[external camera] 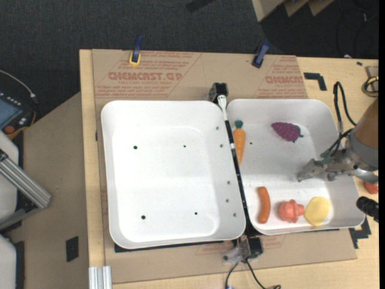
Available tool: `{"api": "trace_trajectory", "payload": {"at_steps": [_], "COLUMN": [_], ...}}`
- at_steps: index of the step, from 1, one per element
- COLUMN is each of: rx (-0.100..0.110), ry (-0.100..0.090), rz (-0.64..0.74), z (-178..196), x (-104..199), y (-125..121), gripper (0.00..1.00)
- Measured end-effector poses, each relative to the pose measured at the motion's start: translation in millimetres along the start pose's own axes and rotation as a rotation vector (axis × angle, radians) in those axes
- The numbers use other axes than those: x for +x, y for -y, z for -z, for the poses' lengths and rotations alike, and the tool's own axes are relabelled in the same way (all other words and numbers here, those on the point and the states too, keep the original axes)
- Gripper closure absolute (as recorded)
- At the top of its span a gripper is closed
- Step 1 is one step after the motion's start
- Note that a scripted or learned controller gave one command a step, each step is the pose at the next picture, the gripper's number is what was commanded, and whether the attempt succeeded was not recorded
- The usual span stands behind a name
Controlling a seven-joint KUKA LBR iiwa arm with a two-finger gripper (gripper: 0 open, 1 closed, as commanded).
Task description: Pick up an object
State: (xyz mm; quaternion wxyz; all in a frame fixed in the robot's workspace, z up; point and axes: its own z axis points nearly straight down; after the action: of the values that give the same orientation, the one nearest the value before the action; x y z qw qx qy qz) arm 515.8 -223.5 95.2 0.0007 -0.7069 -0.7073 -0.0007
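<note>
Grey metal two-finger gripper (pixel 307 172) sits low in the right white plastic bin (pixel 264 110), reaching in from the right side; fingers look spread apart w/ nothing between them, tips pointing left over bare bin floor. No object picked yet. Candidates all in right bin: round yellow lemon-like toy (pixel 317 210) just below the gripper, nearest; pink-red lumpy toy (pixel 290 211) touching or just beside the lemon's left; red-orange sausage-shaped toy (pixel 263 203) further left; purple grape-bunch toy (pixel 287 130) up near the far wall; orange carrot toy w/ green top (pixel 239 142) lying along the divider edge. Judgement: best bet is lemon, closest, but round and prob. slips; needs jaws centred over its middle and a straight descent, not a glancing one. Pink toy alongside may get nudged or block one finger, so approach w/ fingers aligned front-to-back, not left-right. Near bin wall sits close behind lemon, limits room. Left white bin (pixel 108 161) bears only small dark dots. Cardboard sheet (pixel 180 68) under both bins, blue clamps (pixel 261 53) at the far edge, cables (pixel 338 101) by the arm; not in the way.
</note>
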Motion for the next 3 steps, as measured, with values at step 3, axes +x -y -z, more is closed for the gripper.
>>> {"api": "trace_trajectory", "payload": {"at_steps": [3], "rx": [-0.007], "ry": [0.004], "rz": [0.002], "z": [-10], "x": [52], "y": [-70], "gripper": [0.0]}}
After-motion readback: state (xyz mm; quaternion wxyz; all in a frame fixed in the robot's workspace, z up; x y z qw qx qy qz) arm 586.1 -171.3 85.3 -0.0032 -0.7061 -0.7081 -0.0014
